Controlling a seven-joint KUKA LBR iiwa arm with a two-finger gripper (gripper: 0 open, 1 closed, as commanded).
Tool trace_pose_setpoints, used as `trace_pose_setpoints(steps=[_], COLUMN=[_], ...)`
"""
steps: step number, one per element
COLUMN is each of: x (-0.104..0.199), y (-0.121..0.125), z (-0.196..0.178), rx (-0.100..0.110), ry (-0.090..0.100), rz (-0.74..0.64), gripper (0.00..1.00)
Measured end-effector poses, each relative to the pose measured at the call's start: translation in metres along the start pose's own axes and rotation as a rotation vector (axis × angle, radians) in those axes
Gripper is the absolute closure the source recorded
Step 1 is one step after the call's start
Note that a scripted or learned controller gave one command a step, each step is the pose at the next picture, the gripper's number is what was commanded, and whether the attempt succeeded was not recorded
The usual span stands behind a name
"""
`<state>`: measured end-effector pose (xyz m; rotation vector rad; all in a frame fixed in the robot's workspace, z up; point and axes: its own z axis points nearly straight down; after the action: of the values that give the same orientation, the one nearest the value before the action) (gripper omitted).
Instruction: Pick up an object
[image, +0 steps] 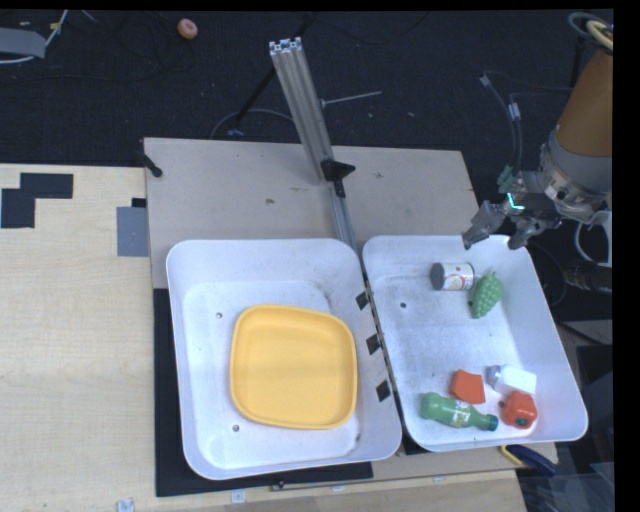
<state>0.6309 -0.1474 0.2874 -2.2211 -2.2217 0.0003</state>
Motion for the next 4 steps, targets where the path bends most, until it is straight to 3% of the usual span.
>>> trace_pose_setpoints(steps=[1,4], x=[0.000,0.014], y=[0.000,-0.007], z=[0.000,0.160], rx=[0.000,0.005], ry=[0.000,0.001], rz=[0.000,0.000], gripper=[0.00,0.00])
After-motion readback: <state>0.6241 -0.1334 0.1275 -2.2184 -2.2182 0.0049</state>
